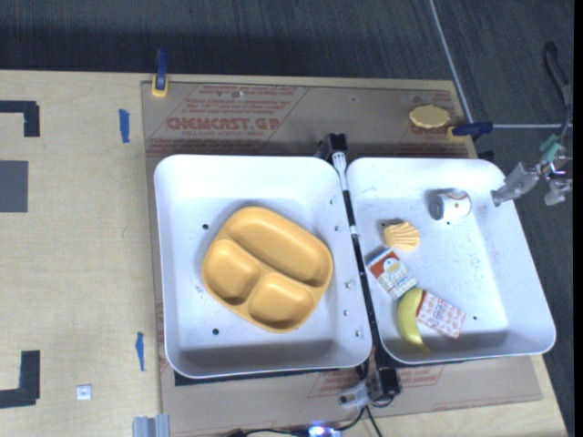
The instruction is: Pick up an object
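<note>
You had a pale wooden bench (73, 271) carrying a brown board (273, 121). Two white bins, the left bin (178, 271) and right bin (510, 280), sat touching on that board.

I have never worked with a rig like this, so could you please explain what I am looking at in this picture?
One camera is fixed above a bench and looks down at a slant. On the bench sit two shallow white bins side by side. The left bin holds a yellow tray with three compartments. The right bin holds small items: a banana, two small cartons, a pale shell-like piece and a small metal can lying on its side. A round tan object lies outside the bins, on the board behind them. The robot is an arm that reaches in from the right; its tool shows at the right edge, near the right bin's far corner. Nothing is visibly held, and the picture is too small to show the tool's state. The job is simply to pick up an object.
</note>
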`<state>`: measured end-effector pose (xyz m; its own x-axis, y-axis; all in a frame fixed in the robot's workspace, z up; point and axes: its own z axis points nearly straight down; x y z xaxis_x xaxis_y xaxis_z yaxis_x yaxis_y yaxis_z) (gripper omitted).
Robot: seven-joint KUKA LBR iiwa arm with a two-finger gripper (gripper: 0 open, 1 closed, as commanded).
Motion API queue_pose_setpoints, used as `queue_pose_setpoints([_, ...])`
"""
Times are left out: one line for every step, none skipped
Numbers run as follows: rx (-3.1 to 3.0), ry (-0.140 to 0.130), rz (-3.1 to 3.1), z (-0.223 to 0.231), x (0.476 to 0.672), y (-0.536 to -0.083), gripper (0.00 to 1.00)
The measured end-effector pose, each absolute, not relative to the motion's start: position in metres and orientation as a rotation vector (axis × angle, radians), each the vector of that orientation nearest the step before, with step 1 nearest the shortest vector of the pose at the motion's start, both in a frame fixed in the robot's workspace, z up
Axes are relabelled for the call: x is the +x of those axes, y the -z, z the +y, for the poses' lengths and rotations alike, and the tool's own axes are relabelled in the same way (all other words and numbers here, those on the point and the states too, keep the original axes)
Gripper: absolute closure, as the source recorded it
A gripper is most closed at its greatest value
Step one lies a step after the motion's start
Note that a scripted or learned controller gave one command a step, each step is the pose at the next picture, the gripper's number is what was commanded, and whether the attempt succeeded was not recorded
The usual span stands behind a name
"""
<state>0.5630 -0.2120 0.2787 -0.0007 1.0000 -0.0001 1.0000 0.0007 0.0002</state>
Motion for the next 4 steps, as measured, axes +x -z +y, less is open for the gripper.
queue_pose_setpoints([2.223, 0.0, 2.221, -0.215, 0.502, -0.12, 0.0])
queue_pose_setpoints([2.218, -0.005, 2.22, -0.169, 0.481, -0.086, 0.0])
queue_pose_setpoints([2.217, -0.006, 2.222, -0.11, 0.481, -0.086, 0.0])
queue_pose_setpoints([2.215, -0.01, 2.216, -0.111, 0.483, -0.097, 1.0])
